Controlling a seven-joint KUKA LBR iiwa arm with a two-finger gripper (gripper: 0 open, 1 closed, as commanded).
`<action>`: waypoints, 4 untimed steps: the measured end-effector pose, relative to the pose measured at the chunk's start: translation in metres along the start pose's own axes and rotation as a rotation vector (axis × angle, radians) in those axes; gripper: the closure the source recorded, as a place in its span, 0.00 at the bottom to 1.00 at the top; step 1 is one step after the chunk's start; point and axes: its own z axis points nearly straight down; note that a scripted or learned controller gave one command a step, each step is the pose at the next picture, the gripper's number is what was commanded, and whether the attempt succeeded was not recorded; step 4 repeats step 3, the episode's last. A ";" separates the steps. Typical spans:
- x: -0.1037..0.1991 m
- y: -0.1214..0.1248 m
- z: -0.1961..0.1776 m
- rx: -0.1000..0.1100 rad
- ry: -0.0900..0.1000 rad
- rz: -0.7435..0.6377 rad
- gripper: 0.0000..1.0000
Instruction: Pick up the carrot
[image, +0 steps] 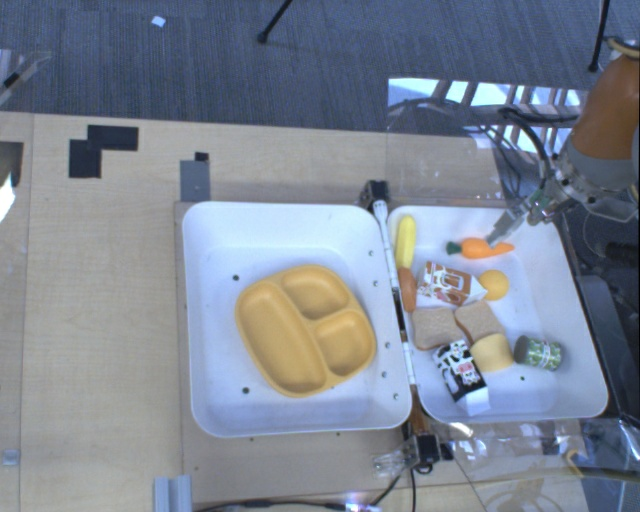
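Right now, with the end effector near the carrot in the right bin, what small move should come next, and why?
Probably a short descent onto the carrot. The end effector sits just up and right of it, at its orange end, and nothing shows between the tips. The carrot lies free near the bin's far wall, apart from the banana.

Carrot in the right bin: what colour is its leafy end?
Green, on the orange toy carrot, clearest in the camera view.

My gripper looks like dull grey metal. Just below my jaws lies a smooth plastic carrot, in a glossy white plastic bin on a matt wooden bench.
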 end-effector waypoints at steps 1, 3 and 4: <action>0.001 -0.002 0.083 0.017 0.010 -0.088 0.00; 0.038 0.003 0.070 0.001 0.000 0.294 1.00; 0.038 0.003 0.070 0.001 0.000 0.294 1.00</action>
